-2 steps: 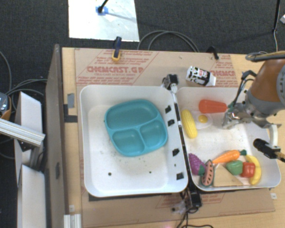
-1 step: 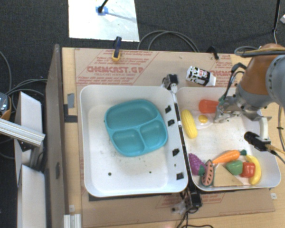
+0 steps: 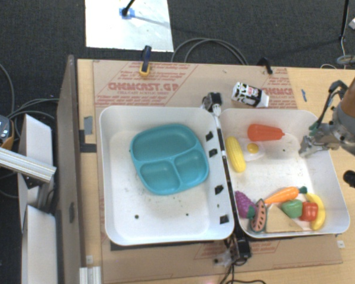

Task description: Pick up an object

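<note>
The right bin (image 3: 325, 176) holds toy food. An orange-red piece (image 3: 265, 133) lies at the back, with a yellow corn cob (image 3: 235, 156) and a small fried egg (image 3: 252, 148) near the divider. Along the front lie purple grapes (image 3: 242, 202), a watermelon slice (image 3: 258, 216), a carrot (image 3: 284, 194), a green pepper (image 3: 291, 207), a red piece (image 3: 308, 211) and a banana (image 3: 319, 209). My gripper (image 3: 309, 145) hangs over the right bin's far right side, a little right of the orange-red piece, and nothing shows in it.
The left bin (image 3: 121, 218) holds a teal divided plate (image 3: 168, 158). A black-and-white toy carton (image 3: 249, 94) lies on the cardboard behind the bins. Black clips (image 3: 218, 189) line the rim between the two bins. A cable runs down beside the arm at the right.
</note>
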Robot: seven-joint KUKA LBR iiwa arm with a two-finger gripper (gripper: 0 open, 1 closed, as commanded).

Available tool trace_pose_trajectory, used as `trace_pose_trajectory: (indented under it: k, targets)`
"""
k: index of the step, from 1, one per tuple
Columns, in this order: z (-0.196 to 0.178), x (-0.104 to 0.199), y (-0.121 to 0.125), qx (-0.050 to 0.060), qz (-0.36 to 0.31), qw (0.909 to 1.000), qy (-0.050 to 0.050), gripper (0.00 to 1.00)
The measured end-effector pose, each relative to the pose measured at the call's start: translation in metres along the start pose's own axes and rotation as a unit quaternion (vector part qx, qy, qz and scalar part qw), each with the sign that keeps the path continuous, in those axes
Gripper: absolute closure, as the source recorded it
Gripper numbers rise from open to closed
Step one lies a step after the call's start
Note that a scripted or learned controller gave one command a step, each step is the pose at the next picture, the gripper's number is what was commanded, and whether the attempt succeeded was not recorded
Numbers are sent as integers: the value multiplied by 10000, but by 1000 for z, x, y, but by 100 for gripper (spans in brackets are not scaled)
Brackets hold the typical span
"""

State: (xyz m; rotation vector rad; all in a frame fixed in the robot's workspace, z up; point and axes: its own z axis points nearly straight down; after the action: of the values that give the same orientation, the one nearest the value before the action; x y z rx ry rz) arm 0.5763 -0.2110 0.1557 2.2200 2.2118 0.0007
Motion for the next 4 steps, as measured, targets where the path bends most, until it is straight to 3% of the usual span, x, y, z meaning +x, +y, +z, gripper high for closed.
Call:
trace_pose_trajectory:
  k: [1,2,3,4]
  targets:
    - [4,5,1,17,-26,10000,23,0]
    - [61,53,65,89,-86,9999,43,0]
    - [71,76,82,298,-61,9995,-21,0]
    - [71,93,83,270,-38,9996,-7,0]
